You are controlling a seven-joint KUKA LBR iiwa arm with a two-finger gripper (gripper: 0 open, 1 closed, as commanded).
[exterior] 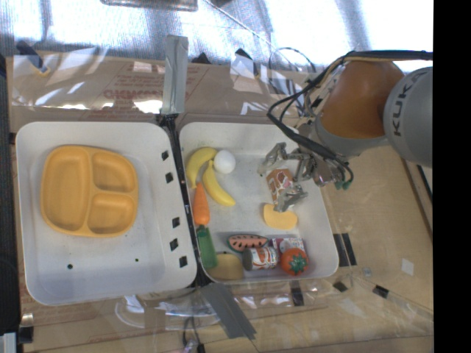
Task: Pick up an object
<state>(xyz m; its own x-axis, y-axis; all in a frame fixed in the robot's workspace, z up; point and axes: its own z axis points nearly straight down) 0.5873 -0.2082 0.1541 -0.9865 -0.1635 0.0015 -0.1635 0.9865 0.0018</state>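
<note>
Camera view: gripper (pixel 285 176) sits low in the right bin (pixel 324 226), fingers closed around a brown-and-white packet (pixel 279 183) at the bin's upper right. Packet looks clamped near its top, lower end hanging free toward the cheese wedge (pixel 280 217) just beside it. Judgement: lift phase. Raise straight up, slowly, keeping squeeze constant; a sideways sweep risks the packet swinging out or brushing the bananas (pixel 204 173) and egg (pixel 224 161).
</note>
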